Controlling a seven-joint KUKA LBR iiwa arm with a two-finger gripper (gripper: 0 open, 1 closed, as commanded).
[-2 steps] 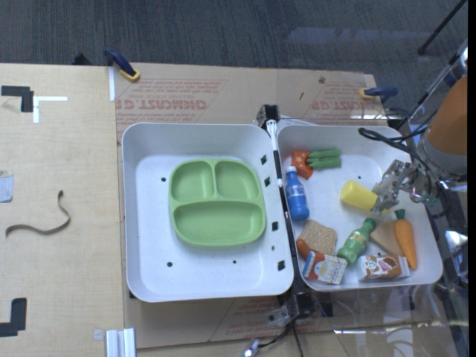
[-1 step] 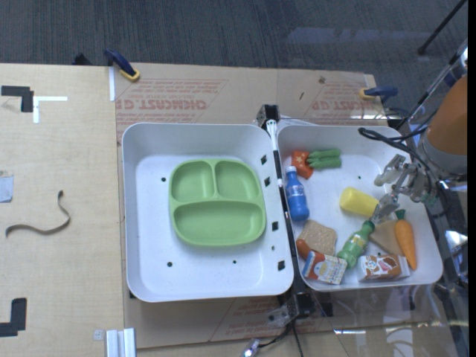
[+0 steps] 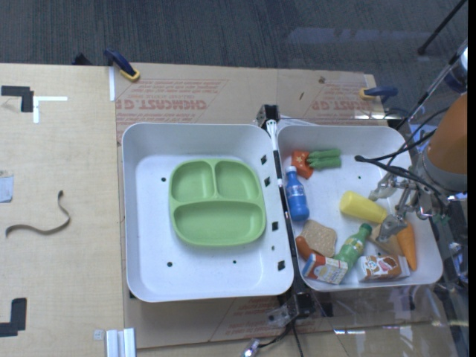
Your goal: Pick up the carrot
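Note:
The carrot [image 3: 407,247], a small orange cone, lies in the right bin [image 3: 349,134] near its front right corner, pointing toward the front. My gripper [image 3: 390,207] hangs just above and behind the carrot, to the right of a yellow banana-like piece [image 3: 362,207]. Its metal fingers [image 3: 382,191] stand apart and hold nothing. The lower fingertip is close to the carrot's thick end, and I cannot tell if they touch.
The right bin also holds a blue bottle [image 3: 297,196], a green bottle [image 3: 354,245], a bread slice [image 3: 320,236], two small cartons [image 3: 382,268] and a red-and-green vegetable [image 3: 315,159]. A green divided plate [image 3: 217,201] lies in the left bin [image 3: 141,222]. Cables trail at the right.

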